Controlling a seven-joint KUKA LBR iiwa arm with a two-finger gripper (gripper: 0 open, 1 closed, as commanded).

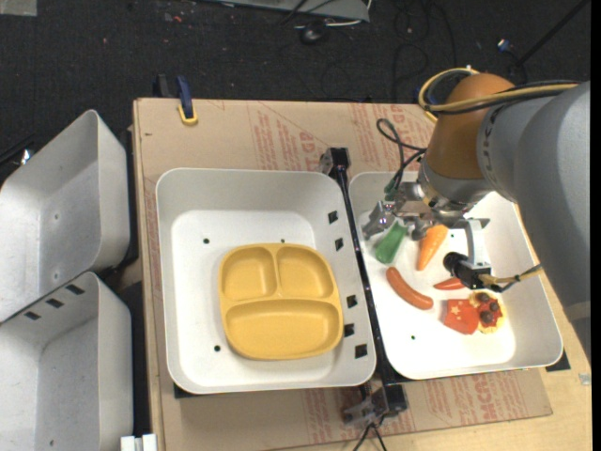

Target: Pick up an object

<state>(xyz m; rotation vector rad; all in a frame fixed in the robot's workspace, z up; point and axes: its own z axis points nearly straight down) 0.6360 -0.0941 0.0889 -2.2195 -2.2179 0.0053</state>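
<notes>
- Arm [526,148] comes in from the right edge of the frame, grey body with orange band [460,130] above the wrist, wrist over the upper part of the right bin [535,350].
- Gripper [413,219] sits low over the right bin's upper left area, just above the toy food.
- Gripper state: can't tell, the wrist housing and cables hide most of it.
- Orange carrot [431,245] lies tilted just under the gripper, touching or very near it; can't confirm it's being held.
- Green piece [389,243], possibly a toy pepper or cucumber, just left of the carrot, near the bin's left wall.
- Red sausage [408,288] lies diagonally below both, mid-bin, apart from the gripper.
- Red item with dark and yellow bits [472,314], looks like a toy pizza slice or similar, in the lower right of that bin; small red piece [450,284] just above it.
- Black part [467,269] hangs off the wrist between the carrot and the red item.
- Left bin [178,195] holds a yellow divided plate [280,301], three compartments, centre-low in the bin.
- Both bins rest on a cardboard sheet [254,130]; black divider clip [338,161] between them at the top.
- Two more white bins [56,205] at the far left of the frame, off the bench.
</notes>
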